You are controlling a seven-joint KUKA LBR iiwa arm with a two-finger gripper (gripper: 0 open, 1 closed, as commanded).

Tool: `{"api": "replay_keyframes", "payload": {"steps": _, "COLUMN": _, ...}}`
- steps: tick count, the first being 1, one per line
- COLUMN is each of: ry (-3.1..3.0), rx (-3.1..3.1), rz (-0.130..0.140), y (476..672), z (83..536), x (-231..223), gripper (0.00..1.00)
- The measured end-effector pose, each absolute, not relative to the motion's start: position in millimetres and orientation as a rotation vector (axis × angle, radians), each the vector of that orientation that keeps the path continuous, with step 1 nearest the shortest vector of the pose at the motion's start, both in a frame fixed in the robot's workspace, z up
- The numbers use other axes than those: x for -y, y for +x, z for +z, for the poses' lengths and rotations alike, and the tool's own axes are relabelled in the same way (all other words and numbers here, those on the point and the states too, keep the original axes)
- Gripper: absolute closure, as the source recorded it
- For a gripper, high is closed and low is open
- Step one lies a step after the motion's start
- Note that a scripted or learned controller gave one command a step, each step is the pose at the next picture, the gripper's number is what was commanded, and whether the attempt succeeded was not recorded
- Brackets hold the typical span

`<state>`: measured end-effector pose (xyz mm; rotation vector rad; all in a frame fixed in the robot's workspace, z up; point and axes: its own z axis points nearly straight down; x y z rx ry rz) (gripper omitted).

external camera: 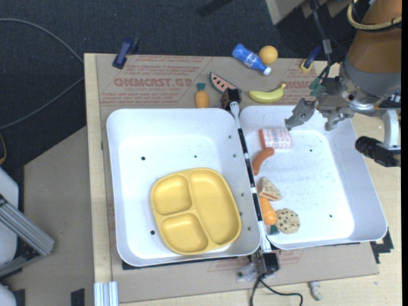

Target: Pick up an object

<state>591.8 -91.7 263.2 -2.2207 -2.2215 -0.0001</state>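
My gripper (317, 118) hangs over the far side of the right bin (344, 190), open, with nothing between its two fingers. Just left of and below it lies a pink and white box (275, 138). A red sausage (261, 160) lies in front of the box, near the bin's left wall. Further forward along that wall are a sandwich wedge (268, 189), an orange carrot piece (269, 215) and a chocolate chip cookie (287, 220).
The left bin (137, 145) holds a yellow divided plate (194, 209). Behind the bins, on the board, lie a banana (268, 94), a blue bottle (250, 58), an orange (269, 54), a watermelon slice (220, 81) and a small orange toy (202, 98).
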Motion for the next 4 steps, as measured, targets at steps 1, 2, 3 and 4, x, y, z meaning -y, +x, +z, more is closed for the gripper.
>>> {"api": "replay_keyframes", "payload": {"steps": 1, "ry": -2.221, "rx": 2.222, "rz": 0.000, "y": 657.7, "z": 184, "x": 72, "gripper": 0.00}}
{"api": "replay_keyframes", "payload": {"steps": 2, "ry": -2.223, "rx": 2.220, "rz": 0.002, "y": 654.6, "z": 84, "x": 96, "gripper": 0.00}}
{"api": "replay_keyframes", "payload": {"steps": 3, "ry": -2.221, "rx": 2.219, "rz": 0.002, "y": 629.9, "z": 85, "x": 92, "gripper": 0.00}}
{"api": "replay_keyframes", "payload": {"steps": 4, "ry": -2.222, "rx": 2.219, "rz": 0.002, "y": 565.0, "z": 84, "x": 109, "gripper": 0.00}}
